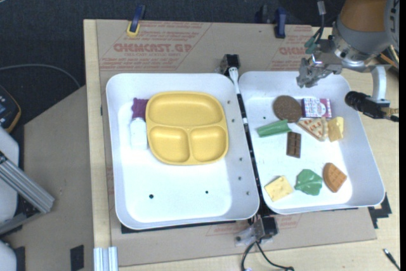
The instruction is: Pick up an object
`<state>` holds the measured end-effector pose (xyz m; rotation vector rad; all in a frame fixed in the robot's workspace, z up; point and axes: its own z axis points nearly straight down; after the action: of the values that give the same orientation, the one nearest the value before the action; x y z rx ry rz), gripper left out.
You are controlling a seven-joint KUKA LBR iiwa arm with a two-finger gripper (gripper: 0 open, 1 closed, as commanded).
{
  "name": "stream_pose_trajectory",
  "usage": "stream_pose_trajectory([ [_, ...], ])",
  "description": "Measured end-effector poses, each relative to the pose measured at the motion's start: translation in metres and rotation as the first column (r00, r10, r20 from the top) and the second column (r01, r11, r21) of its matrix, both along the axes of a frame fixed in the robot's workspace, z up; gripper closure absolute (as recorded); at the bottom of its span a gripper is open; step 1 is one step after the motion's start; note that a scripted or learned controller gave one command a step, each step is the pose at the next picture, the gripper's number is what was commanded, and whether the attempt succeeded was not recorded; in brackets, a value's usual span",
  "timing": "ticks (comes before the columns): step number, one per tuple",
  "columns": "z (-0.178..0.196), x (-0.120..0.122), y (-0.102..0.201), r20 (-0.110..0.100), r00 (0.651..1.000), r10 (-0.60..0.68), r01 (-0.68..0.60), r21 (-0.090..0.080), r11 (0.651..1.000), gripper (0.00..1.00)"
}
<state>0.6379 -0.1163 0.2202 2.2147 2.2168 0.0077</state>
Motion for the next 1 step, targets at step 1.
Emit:
stream_pose_trajectory([
  [1,0.0045,0.0235,0.0494,-0.004,1.0,0.005,-0.005,0.003,1.0,1.0],
])
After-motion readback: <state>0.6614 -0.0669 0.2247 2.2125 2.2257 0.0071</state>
